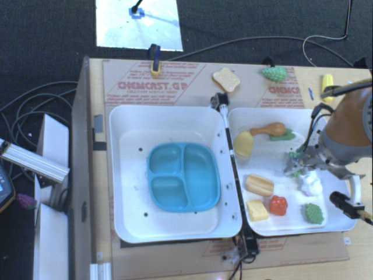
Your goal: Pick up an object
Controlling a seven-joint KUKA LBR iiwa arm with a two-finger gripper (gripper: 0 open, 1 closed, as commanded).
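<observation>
Two shallow white bins sit side by side on a cardboard-topped bench [175,83]. The left bin [131,133] holds a blue divided plate [183,177] lying flat near its middle, three compartments up. The right bin [250,118] carries the toy food: a chicken drumstick [269,130] near the far edge, resting against a green leafy piece [285,136]; a yellow rounded piece [243,145] by the left wall; a hot-dog bun [259,185] toward the centre; a yellow cheese block [257,210] near the front edge, with a red bell pepper [278,205] just beside it; a green broccoli floret [314,213] at the front right corner; a white lumpy item [310,184] between pepper and broccoli, further back. The arm [347,127] — grey with an orange band — reaches in from the right, and its gripper [296,165] is low over the middle right of this bin, just beside the white item, with something small and green at its tip; whether the gripper grips it, or how it is set, cannot be told. Outside the bins, on the bench's far edge: a toast slice [226,79], a green bumpy toy [275,73], a yellow piece [327,86] at the far right, and a clamp with a yellow base [155,60].
</observation>
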